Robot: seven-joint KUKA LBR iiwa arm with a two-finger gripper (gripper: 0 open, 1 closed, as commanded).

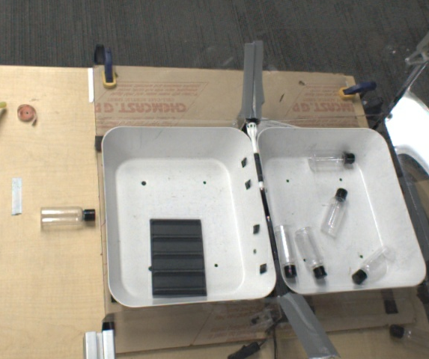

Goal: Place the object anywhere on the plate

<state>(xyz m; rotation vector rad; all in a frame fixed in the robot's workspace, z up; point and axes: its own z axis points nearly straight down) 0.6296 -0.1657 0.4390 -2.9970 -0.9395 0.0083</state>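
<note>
Vials (334,217) lie loose in the right bin (394,163), none on the dark plate (177,257) near the left bin's front edge; my pincer's state I cannot tell

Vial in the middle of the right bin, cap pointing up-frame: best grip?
Take the vial across its clear body, just below the black cap, coming straight down. It lies flat and slightly diagonal, apart from the other vials, so set the jaws across its long axis.

The bench (42,163) is seen from one fixed camera set high above, angled down at a slant from moderate distance; both white bins (124,163) are framed side by side, dark floor (199,13) beyond.
</note>
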